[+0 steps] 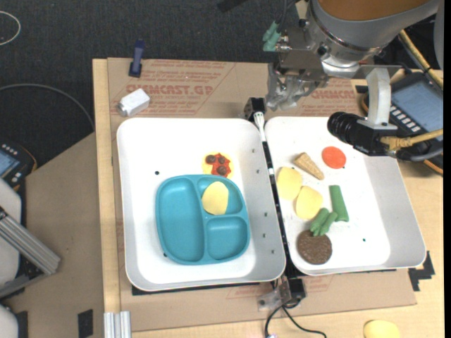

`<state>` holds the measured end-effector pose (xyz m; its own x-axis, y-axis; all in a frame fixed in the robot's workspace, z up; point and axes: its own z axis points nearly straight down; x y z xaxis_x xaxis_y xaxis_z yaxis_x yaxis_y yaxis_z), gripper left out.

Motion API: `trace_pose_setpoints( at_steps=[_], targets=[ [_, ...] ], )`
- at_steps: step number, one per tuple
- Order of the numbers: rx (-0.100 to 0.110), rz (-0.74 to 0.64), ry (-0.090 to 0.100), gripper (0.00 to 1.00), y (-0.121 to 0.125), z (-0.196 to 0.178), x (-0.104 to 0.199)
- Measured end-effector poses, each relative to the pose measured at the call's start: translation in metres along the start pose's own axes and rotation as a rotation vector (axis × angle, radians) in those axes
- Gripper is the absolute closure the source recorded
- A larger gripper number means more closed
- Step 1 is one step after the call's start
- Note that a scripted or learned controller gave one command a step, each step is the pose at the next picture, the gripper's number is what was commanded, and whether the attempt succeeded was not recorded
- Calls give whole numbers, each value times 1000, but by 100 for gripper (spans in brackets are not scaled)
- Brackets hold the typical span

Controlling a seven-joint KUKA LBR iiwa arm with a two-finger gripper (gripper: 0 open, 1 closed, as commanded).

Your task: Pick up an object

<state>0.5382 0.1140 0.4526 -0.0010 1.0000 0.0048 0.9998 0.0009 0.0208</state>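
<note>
I see the gripper (287, 98) poised above the right bin's (394, 248) far rim, its grasp state unreadable; nothing picked yet. Next I must descend toward the cone (309, 165) (mid-bin, nearest).

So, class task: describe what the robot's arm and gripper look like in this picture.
The arm is bulky and rounded, its orange band sitting above a grey wrist ring. Below it hangs a small metallic grey gripper with a teal fitting on one side, and thin dark cables run up behind it.
</note>
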Motion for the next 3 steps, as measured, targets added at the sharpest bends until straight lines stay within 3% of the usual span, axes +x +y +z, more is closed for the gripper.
trace_pose_setpoints(
  at_steps=[1, 2, 3],
  targets=[
    [41, 10, -9, 100, -34, 168, -71],
    [28, -4, -3, 100, -65, 185, -20],
    [5, -1, -1, 100, -59, 58, -19]
  ],
)
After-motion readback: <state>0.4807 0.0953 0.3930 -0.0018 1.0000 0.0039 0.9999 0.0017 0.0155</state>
